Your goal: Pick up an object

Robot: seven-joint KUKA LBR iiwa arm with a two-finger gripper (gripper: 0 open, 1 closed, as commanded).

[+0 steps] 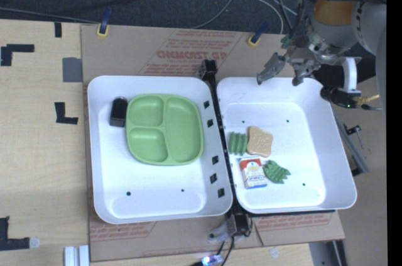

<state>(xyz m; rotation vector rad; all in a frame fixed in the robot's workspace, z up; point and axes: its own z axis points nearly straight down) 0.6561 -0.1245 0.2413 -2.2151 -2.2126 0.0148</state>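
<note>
My gripper (284, 70) hangs above the back rim of the right bin (320, 126), its two fingers spread apart with nothing between them. In that bin's front left part lie a slice of toast (260, 141), a green bean pod (237, 143), a small red and white carton (253, 172) and a leafy green piece (277, 171). All of these lie well in front of the gripper and apart from it.
The left bin (107, 189) holds a green divided plate (165, 129) with a small black block (118, 111) beside its left edge. Clamps (211, 70) join the bins along the middle. Cables run across the dark floor behind the bench.
</note>
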